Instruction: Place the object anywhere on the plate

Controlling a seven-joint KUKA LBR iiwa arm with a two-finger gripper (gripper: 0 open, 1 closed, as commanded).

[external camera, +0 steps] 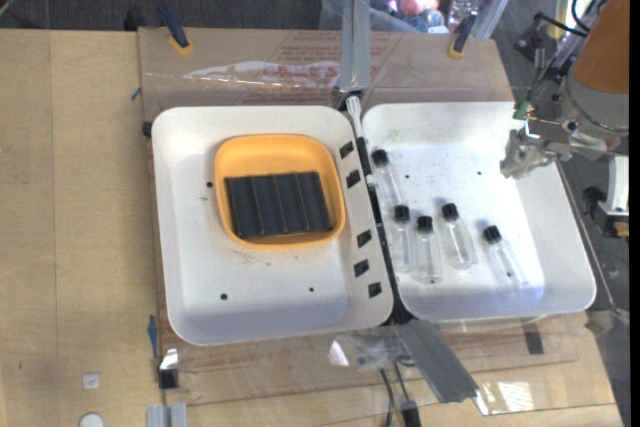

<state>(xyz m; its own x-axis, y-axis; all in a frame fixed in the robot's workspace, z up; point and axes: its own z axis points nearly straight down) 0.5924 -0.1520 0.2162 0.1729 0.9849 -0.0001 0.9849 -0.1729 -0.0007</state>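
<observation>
Nearest the front edge, the two white bins sit side by side, the left bin (190,310) and the right bin (560,290), meeting at a dark hinged divider.

Right bin: five clear vials with black caps lie on the floor. One lies at the front right (500,253), two in the middle (455,233) (426,245), one just left of them (403,227), and one further back by the divider (385,172). They lie close together, some nearly touching. Any of these could be the object to move; none is lifted.

Left bin: orange plate (280,187) carrying a dark ribbed insert (278,203). No vial is on it, so I judge the task not yet begun.

Far right: the gripper (520,153) hovers over the back right part of the right bin, well apart from the vials. Whether it is released or clenched I cannot tell at this size.

Risks, as judgement:
- Vials are clear and round; a descent off-centre would likely roll one aside rather than catch it.
- Neighbours are close, so a finger could strike the wrong vial.
- A release onto the ribbed insert may let the vial roll along a groove, possibly off the plate.
</observation>
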